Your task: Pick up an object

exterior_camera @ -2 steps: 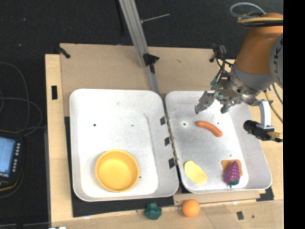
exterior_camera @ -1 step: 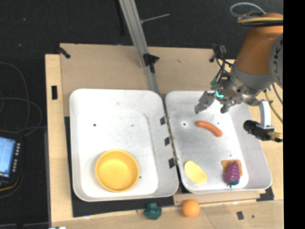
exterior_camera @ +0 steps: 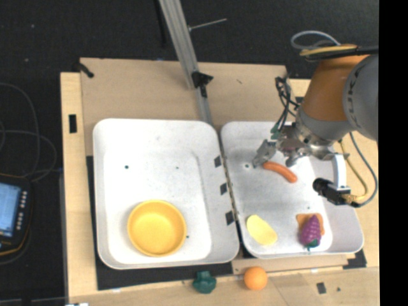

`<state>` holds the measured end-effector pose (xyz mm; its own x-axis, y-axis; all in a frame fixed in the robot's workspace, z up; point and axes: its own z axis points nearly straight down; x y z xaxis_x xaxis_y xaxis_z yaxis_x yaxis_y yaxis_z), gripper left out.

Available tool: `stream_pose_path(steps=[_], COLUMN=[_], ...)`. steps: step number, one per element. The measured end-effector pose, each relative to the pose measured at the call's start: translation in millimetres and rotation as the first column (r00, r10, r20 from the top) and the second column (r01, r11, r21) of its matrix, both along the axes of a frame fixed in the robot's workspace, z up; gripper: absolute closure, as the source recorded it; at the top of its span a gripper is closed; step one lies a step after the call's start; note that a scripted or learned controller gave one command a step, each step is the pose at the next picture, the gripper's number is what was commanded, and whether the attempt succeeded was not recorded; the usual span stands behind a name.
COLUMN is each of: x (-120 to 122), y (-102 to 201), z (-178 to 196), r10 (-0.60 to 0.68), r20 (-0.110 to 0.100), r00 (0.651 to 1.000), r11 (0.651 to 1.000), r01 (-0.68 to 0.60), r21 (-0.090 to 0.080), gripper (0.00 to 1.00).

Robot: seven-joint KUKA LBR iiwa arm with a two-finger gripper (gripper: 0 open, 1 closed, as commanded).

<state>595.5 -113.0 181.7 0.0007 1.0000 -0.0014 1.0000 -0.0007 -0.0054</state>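
white plastic, two shallow bins side by side on a pale wooden bench [exterior_camera: 127, 94], seen from above at a slant. in the left bin [exterior_camera: 153, 152], near its lower edge, a yellow bowl [exterior_camera: 157, 227], upright. in the right bin [exterior_camera: 255, 190], toward the upper middle, an orange carrot [exterior_camera: 280, 171] lying flat, tilted down to the right. along the lower edge of that bin, a pale yellow lemon-like piece [exterior_camera: 261, 230] and, well apart to its right, a purple bunch of grapes [exterior_camera: 310, 230] resting on a small orange piece. outside the bins, on the bench's front strip, an orange ball [exterior_camera: 255, 278] and just beside it to the left a dark green toy [exterior_camera: 204, 282].

reaching in from the right, grey arm with orange band [exterior_camera: 328, 94], wrist over the upper part of the right bin. gripper [exterior_camera: 275, 153] just above and to the left of the carrot, one grey finger [exterior_camera: 262, 153] pointing down-left toward the bin floor; spread apart, nothing seen between the fingers. carrot close under the gripper; contact not clear.
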Motion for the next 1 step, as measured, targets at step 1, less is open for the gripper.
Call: stream_pose_path(steps=[1], x=[-9.6], y=[4.3], z=[-54.3], r10=[0.000], r20=[0.001], r00=[1.000], r11=[1.000], r01=[0.000], r21=[0.000], gripper=[0.00])
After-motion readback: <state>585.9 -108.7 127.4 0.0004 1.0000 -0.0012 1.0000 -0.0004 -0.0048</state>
